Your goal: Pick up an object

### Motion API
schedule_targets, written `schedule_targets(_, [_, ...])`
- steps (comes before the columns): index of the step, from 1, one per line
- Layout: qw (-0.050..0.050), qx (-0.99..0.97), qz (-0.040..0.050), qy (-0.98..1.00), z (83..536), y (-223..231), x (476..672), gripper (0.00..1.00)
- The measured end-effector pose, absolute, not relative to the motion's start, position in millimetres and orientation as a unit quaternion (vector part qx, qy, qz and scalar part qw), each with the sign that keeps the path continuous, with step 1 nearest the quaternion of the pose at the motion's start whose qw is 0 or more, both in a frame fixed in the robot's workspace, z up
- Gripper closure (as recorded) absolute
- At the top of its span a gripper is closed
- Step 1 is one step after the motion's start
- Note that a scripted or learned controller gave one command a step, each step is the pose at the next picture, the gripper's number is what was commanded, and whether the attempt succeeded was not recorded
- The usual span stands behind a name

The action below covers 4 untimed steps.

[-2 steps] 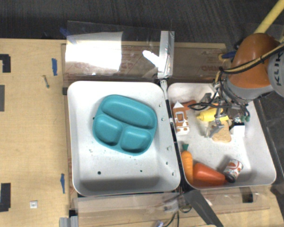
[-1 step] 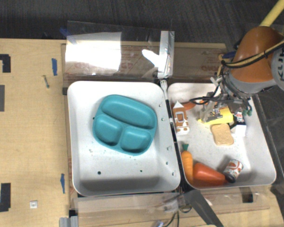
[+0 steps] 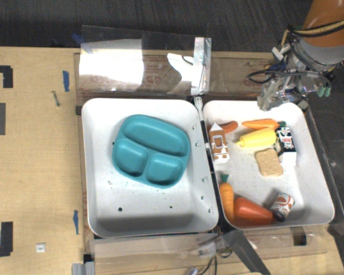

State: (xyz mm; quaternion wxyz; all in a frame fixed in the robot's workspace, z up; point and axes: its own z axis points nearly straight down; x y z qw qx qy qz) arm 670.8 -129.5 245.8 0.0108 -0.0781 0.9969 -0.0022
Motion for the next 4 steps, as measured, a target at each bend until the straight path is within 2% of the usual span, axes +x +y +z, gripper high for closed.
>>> schedule_targets(1, [0.011,-0.078,-0.0013,0.997,252.2,-128.5,671.1,1.0])
schedule_targets(2, [0.01,-0.078,-0.001,0.997,251.1,-128.4,670.8,0.0])
schedule_targets(3, [-0.003,-0.027,0.0017,1.0,112.5,-130.0,616.4,0.0])
schedule_targets(4, [0.005,0.047,0.0006,0.999,88.8,-144.4,590.2,0.0])
